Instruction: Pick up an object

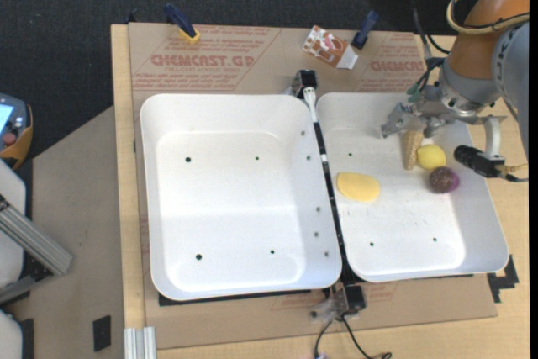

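Objects (yellow, purple) lie in right bin — end effector just beside.

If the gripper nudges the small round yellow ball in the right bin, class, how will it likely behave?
The yellow ball looks round and smooth, so it would probably roll. The purple ball and tan block close beside it may stop it. It looks small, so probably light.

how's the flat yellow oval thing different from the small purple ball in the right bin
The flat yellow oval piece is pale yellow and wide; the small dark purple ball is round and smaller. The oval lies near the right white bin's left wall, by the divider; the ball sits toward the right side, beside a small yellow ball. The oval lies alone; the purple ball is close under the gripper. Both rest on the bin's floor.
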`<state>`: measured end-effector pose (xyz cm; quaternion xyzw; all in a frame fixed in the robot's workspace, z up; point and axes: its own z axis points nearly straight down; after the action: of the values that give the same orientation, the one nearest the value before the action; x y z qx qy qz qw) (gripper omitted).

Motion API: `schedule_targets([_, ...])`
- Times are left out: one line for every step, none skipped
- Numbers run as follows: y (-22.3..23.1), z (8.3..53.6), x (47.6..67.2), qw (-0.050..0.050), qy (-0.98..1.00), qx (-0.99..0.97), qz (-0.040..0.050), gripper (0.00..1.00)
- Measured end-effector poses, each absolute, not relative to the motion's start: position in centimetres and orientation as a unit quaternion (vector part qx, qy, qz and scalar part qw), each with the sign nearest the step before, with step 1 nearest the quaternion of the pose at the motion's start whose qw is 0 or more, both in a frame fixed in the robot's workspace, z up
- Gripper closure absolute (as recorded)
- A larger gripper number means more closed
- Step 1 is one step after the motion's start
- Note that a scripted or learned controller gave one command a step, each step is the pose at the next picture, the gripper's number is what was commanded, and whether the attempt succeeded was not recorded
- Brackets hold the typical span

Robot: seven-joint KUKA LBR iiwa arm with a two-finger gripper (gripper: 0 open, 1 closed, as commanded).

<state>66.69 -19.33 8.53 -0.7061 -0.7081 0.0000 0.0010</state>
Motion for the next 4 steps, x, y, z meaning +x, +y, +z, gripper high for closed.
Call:
schedule_targets([-21.7,8.6,66.8,0.007,-0.708,-0.706,-0.0046,0.00])
schedule_targets([-21.7,8.6,66.1,0.004,-0.709,-0.706,-0.0036,0.00])
schedule_targets([-21.7,8.5,66.7,0.009,-0.708,-0.706,-0.0011,0.00])
schedule_targets([-20.0,8.5,66.7,0.001,-0.708,-0.706,0.0002,0.00])
